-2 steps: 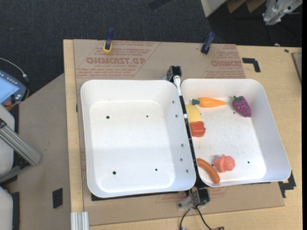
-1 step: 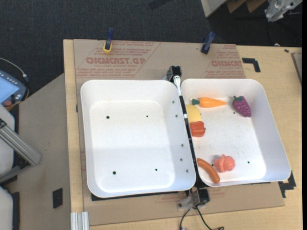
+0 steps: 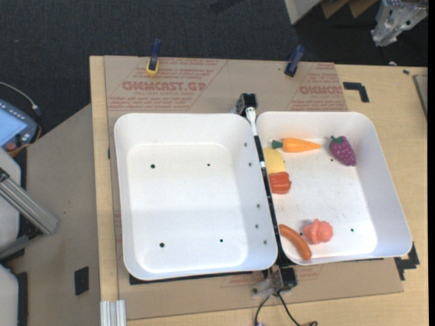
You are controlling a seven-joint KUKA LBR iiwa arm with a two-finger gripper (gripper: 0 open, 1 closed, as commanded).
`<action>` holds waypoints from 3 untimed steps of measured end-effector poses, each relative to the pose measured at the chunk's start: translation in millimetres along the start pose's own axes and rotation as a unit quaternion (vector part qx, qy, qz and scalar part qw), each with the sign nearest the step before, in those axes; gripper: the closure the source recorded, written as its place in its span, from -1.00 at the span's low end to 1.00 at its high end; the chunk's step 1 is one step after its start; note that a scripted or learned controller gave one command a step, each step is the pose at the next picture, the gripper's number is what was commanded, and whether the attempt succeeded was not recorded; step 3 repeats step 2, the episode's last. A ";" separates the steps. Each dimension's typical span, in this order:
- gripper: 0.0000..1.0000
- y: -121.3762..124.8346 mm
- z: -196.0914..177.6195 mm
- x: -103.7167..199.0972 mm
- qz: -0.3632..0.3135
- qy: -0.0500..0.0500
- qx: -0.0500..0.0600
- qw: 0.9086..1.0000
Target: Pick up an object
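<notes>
Toy food waits in the right bin (image 3: pixel 380 175) on the table (image 3: pixel 204 73) | carrot (image 3: pixel 299 144) and grapes (image 3: pixel 343 151) at 12 o'clock, sausage (image 3: pixel 295 241) at 7, likely loose for easy picking | claw (image 3: pixel 397 19) parked at 1 o'clock beyond the bins, grip state unclear | nothing lifted yet

Lab test bench: clamped cardboard sheet (image 3: pixel 224 80), two white bins (image 3: pixel 136 182), toy food (image 3: pixel 299 145).
</notes>
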State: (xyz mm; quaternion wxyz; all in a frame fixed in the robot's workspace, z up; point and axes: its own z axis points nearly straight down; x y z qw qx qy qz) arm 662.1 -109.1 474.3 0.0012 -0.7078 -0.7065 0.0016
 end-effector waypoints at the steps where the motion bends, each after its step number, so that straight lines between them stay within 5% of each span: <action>1: 1.00 0.6 -13.7 0.8 -0.001 -0.001 -0.005 1.000; 3: 1.00 1.2 -24.6 1.4 -0.001 -0.002 -0.007 1.000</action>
